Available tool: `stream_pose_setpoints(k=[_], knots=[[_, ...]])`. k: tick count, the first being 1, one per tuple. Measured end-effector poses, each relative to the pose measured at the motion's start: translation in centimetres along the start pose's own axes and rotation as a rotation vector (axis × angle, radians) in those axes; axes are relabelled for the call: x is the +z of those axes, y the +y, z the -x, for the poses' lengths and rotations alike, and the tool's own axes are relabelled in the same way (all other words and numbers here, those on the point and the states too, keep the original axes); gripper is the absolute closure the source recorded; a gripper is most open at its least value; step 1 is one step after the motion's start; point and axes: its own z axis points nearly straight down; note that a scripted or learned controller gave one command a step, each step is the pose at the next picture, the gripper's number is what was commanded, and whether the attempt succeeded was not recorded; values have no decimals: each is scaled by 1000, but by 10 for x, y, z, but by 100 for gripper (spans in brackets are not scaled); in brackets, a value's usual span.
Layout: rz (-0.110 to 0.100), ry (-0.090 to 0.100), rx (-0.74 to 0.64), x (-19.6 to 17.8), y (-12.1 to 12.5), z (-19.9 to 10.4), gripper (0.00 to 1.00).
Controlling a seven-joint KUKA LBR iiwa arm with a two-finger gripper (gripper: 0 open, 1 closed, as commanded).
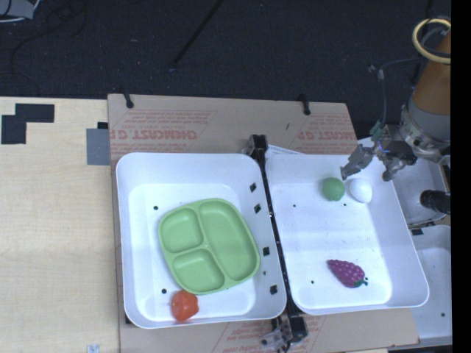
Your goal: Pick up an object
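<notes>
The arm [430, 87] is reaching in from the right, and its claw [374, 166] is hanging over the upper right corner of the right bin [401, 219]. The two fingers are standing spread apart, one slanting left, the other to the right, with nothing between them: the claw is released.

Just below the claw, a white egg [360, 190] is lying on the bin floor, and a green ball [333, 189] is sitting touching the egg's left side. The left finger's tip is pointing down near the ball's upper right edge; whether it is touching is too close to call. The egg is sitting beneath the gap between the fingers.

Well apart, toward the bin's lower edge, a purple grape bunch [346, 272] is lying alone.

Over in the left bin [140, 197], a green plate [208, 246] with three compartments is lying flat, tilted askew. A red-orange fruit [184, 305] is resting just beside the plate's lower left edge.

Both bins are sitting on a cardboard sheet [221, 127] on the counter [51, 234].
</notes>
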Motion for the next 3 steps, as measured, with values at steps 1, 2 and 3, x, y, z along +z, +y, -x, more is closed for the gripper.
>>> stream_pose_setpoints(k=[1,2,3], knots=[[13,-2,-2,-7,2,0,0],[5,-1,-1,56,-2,4,0],[6,0,-1,119,0,-2,0]])
